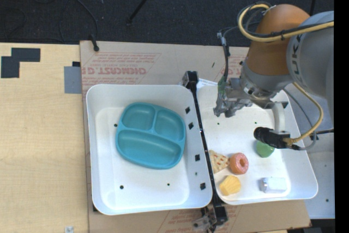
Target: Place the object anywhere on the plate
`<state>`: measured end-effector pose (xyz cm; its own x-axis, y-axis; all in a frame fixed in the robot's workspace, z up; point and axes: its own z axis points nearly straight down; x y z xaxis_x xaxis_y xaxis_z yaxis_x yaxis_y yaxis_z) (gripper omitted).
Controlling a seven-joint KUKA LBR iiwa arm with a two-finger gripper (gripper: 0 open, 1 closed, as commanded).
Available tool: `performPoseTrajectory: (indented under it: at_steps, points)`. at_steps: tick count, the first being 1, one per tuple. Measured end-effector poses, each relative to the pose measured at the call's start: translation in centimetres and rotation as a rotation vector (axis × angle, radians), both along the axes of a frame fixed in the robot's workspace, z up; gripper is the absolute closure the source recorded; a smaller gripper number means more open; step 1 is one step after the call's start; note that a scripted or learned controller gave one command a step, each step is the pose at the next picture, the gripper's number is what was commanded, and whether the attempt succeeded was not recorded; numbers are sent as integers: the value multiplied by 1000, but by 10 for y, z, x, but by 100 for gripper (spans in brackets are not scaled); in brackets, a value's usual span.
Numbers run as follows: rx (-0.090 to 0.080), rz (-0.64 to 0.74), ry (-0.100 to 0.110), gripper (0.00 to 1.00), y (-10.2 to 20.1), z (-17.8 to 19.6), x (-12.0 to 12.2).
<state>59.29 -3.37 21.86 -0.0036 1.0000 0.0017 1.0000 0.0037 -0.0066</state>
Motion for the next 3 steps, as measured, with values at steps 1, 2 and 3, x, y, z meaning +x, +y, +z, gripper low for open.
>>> performPoseTrajectory:
  at_steps: [1, 2, 3]
  points:
    - [0, 0, 1, 100, 37, -5, -27]
    - [0, 0, 1, 100, 82, -10, -57]
    - [0, 3, 0, 100, 137, -5, -74]
